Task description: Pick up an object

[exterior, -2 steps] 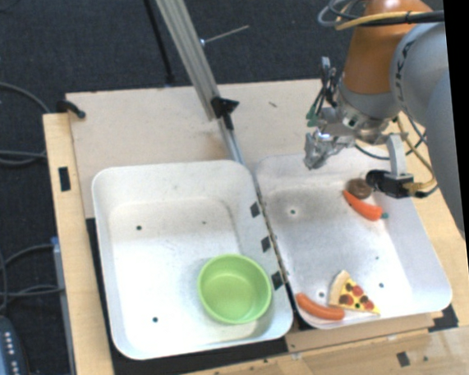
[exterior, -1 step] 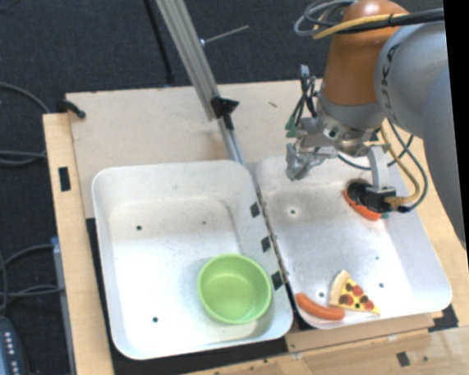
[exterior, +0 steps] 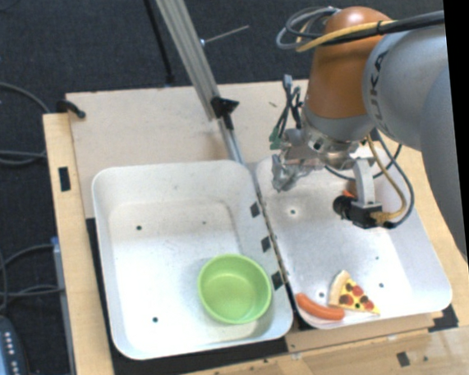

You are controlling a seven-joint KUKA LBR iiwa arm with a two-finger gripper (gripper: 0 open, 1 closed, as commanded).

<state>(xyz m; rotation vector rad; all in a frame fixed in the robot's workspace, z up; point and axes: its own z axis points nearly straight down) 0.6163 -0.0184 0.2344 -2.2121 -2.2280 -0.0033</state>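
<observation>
- We see the gripper hanging over the far left corner of the right bin, close beside the wall it shares with the left bin
- We cannot tell from this slant how the gripper is set, and we see nothing in its grasp
- Above it, the grey arm with its orange band reaches in from the right, cables looping around the wrist
- A small black and orange piece hangs just right of the gripper over the right bin; we cannot tell what it is
- In the near part of the right bin we find a pizza slice and, just left of it, an orange sausage, both well apart from the gripper
- In the left bin a green bowl sits upright near the near right corner
- A slanted metal rail rises beyond the bins
</observation>
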